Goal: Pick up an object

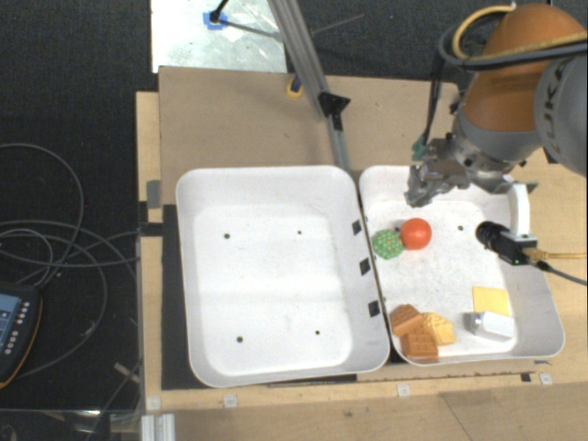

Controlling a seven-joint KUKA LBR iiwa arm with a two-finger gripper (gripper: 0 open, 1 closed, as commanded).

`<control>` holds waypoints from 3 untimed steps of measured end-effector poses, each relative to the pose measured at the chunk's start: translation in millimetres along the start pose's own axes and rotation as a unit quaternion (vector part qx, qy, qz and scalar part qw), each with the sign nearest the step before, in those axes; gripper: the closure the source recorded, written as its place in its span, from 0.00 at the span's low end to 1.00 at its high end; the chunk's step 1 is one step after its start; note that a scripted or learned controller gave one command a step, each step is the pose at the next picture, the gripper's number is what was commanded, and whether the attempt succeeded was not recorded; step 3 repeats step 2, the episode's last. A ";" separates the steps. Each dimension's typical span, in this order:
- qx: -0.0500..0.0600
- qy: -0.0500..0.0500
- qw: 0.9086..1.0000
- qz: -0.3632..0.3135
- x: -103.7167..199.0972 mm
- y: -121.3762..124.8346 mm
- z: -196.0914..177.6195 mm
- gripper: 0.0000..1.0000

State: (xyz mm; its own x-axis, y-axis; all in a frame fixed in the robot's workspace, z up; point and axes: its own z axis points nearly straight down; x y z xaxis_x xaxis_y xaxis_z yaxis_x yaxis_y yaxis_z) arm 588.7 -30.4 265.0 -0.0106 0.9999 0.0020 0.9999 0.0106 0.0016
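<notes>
In the right bin lie a red-orange ball, a green knobbly ball touching its left side, a yellow block, a small grey-white piece and orange-brown waffle-like pieces at the front left corner. My gripper hangs over the bin's back part, just above and behind the red-orange ball, with nothing visible between its fingers.
The left bin lies beside the right one, joined by black clips. A slanted grey pole crosses the back of the bench. A black camera-like part on the arm's mount overhangs the right bin. Cables trail on the floor at left.
</notes>
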 end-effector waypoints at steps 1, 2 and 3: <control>0.001 0.000 1.000 0.000 46.2 -4.1 13.3 1.00; 0.001 0.000 1.000 0.000 97.7 -15.0 28.8 1.00; 0.001 0.000 1.000 0.000 97.7 -15.0 28.8 1.00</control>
